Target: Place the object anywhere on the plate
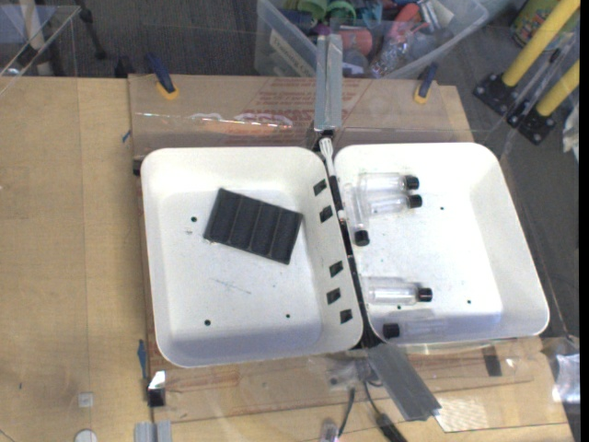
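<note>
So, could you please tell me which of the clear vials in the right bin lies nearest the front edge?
The single clear vial with the black cap, lying on its side alone; the other vials lie together farther back in the right bin.

Light is even and fairly bright, falling from above, with no hard shadows; only soft grey shading sits under the rims of the two white bins (239,339). The bins are nearly blown out, their surfaces showing little texture. Faint glare streaks the clear tape (230,120) on the far cardboard. The clear vials (386,194) in the right bin read as pale and hazy. The whole frame is slightly soft and grainy, and the far crate (368,12) is blurrier than the desk (64,247).
</note>
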You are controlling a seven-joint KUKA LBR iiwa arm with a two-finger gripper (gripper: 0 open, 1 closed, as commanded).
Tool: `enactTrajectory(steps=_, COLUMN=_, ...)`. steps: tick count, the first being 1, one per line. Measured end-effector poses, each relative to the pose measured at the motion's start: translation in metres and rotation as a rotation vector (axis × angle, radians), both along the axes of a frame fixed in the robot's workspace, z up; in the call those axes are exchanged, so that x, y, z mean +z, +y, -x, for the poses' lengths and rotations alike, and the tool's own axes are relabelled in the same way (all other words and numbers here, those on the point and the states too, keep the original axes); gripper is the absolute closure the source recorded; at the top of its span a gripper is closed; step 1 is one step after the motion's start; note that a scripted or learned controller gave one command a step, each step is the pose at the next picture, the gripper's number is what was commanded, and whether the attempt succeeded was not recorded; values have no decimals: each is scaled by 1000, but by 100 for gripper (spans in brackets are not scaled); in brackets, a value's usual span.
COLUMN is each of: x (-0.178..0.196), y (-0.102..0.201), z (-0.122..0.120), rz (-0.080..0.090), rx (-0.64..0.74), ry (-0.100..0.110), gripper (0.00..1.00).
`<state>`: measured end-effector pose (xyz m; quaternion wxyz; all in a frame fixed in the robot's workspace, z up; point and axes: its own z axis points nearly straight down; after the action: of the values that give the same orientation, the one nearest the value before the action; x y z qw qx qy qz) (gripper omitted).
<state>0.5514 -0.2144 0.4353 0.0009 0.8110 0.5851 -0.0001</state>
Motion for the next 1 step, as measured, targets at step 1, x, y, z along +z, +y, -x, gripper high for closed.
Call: enactTrajectory(steps=1, x=11, y=1, z=-1, rz=3, rx=2, ry=-3, gripper=100)
